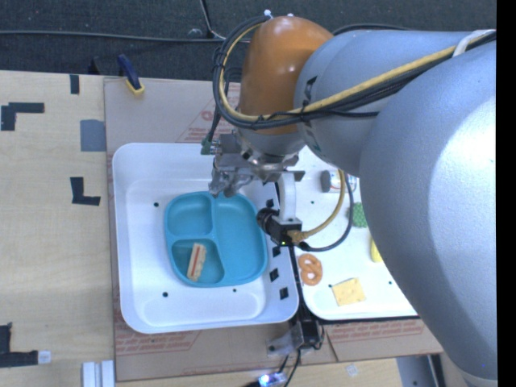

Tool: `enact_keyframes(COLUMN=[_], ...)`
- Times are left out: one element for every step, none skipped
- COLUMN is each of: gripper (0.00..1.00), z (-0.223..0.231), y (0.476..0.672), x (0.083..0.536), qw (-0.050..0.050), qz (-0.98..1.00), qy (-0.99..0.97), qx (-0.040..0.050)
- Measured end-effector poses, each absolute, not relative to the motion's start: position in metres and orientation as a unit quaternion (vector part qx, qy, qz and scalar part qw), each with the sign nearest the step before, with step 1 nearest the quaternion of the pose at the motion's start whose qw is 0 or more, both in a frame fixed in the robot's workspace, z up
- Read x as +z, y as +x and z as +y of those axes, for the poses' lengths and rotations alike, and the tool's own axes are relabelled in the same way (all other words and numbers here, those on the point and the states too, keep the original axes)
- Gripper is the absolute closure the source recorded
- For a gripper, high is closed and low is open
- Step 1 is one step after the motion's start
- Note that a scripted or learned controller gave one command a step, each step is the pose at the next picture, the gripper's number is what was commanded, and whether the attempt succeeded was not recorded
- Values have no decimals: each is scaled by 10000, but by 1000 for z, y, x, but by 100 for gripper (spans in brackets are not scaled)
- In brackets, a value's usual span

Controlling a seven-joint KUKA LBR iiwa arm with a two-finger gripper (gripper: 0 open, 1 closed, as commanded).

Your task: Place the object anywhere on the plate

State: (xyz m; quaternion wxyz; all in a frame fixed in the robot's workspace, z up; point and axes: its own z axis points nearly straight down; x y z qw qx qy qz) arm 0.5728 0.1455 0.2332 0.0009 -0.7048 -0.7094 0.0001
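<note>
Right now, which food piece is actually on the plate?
The tan sandwich-like piece, lying in the blue plate's lower-left compartment. The pretzel and yellow cheese square lie in the right bin.

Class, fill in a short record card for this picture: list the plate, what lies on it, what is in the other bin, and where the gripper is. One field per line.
plate: blue, three compartments, in the left bin
on plate: tan, sandwich-like food piece, in the lower-left compartment
right bin: pretzel, yellow cracker, a green item partly hidden by the arm
gripper: above the plate's upper edge; fingers too unclear to judge
arm: grey with orange band, reaching in from the right
</note>
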Motion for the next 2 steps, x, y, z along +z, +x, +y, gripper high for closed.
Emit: enact_keyframes(gripper=[100, 0], z=[199, 196], y=[563, 563], x=[237, 237], qw=[8, 4], qz=[-7093, -7081], qy=[-7049, -7061], qx=[5, 12])
